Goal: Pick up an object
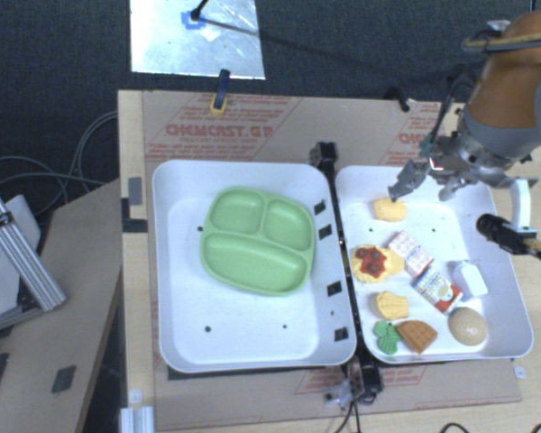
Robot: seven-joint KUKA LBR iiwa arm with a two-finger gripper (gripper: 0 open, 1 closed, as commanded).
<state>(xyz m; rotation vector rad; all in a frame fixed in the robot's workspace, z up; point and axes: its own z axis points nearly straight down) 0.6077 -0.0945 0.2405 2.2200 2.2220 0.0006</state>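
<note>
My end effector (428, 180) hangs over the far edge of the right bin (514, 332), and its two fingers are spread apart with nothing between them. One finger (406, 186) points down near a small yellow toy food (389, 209), which lies just below it near the bin's far left corner. I cannot tell if the finger touches it.

More toy food lies in the same bin. A little pizza with red sauce (375, 262) sits by the left wall, about halfway down. Just beside it are two small cartons (409, 252), and another carton (436, 290) lies closer to the middle. A white block (470, 279) sits next to that one. Near the front edge I see a yellow piece (392, 306), a green piece (387, 336), a brown waffle (417, 336) and a tan egg (467, 325).

The left bin (176, 332) holds a green tray with three sections (257, 240), lying near the middle of it.

Both bins sit side by side on the table (162, 124).
</note>
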